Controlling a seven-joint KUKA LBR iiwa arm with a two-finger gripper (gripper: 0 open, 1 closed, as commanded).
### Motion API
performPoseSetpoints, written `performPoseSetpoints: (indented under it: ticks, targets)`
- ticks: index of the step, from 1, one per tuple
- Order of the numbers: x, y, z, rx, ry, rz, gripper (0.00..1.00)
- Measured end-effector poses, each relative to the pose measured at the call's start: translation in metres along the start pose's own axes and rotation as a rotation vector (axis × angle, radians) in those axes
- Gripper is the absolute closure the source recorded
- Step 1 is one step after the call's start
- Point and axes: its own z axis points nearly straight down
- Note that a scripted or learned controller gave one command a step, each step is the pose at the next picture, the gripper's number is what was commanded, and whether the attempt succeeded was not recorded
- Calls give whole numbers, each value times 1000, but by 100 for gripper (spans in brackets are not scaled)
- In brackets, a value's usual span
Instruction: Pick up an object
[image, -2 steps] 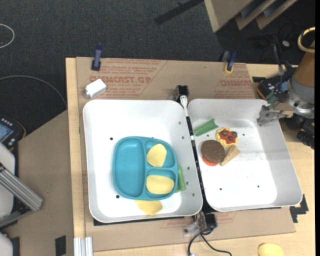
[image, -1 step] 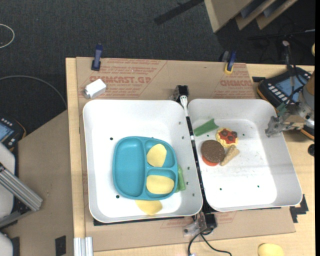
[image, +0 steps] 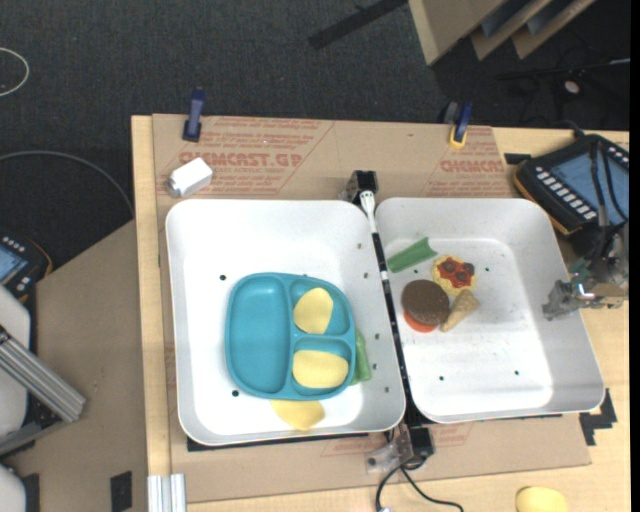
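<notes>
A yellow piece (image: 299, 411) lies partly hidden under the blue divided plate (image: 262, 335); a green strip (image: 361, 357) peeks from behind its right rim.

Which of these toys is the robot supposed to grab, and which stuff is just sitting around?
For the job (things in the bins it might pick up):
- green strip
- pizza slice
- round brown patty
- tan wedge
- yellow pieces in the blue tray

Just lying about:
- white block
- blue clamps
- black tablet

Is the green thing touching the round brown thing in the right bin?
Apart. The camera view shows bare white bin floor between the green piece and the round brown piece, which lies below it in the right bin.
</notes>
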Motion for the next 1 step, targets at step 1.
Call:
performPoseSetpoints:
  ticks: [1]
  targets:
    - [0, -27, -18, -4, -1, -2, 100]
